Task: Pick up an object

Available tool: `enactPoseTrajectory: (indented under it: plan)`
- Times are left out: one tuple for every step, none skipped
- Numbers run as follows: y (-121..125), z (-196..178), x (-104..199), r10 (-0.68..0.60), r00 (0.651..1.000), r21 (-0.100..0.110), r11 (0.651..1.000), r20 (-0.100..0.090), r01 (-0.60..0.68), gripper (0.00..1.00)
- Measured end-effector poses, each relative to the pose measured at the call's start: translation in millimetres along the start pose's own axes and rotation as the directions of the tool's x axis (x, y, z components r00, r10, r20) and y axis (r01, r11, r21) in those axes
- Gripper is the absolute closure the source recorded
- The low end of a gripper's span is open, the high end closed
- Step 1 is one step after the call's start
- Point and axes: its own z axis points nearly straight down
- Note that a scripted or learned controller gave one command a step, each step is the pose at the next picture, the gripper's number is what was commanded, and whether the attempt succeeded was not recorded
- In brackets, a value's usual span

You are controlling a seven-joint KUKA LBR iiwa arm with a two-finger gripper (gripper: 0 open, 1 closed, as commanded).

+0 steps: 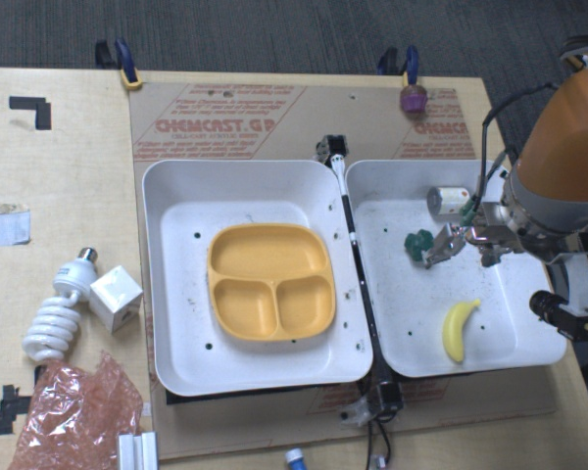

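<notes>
A robotics lab: white bins (167,262) on a clamped (127,67) plywood bench (59,184), cables (377,429) trailing

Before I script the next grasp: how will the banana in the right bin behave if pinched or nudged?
The banana looks curved and smooth, so it may pivot or slip. Lying alone on the right bin floor, it probably slides when nudged.

In the right bin (412,346), bare floor lies open at the near left, between the left wall and the banana (458,329). The gripper (441,251) crowds the far middle, just beside a small green object (417,244), with a silver cylinder (449,200) near the far wall. The yellow divided tray (271,280) takes most of the left bin (171,292), leaving bare margins around it.
</notes>
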Motion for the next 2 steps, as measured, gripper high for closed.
enactPoseTrajectory:
  plan:
    - [-31.3,142.6,-7.1,0.003,1.000,0.001,1.000,-0.001,-0.003,0.00]
    - [-30.1,132.7,-7.3,0.005,1.000,-0.002,1.000,-0.001,-0.005,1.00]
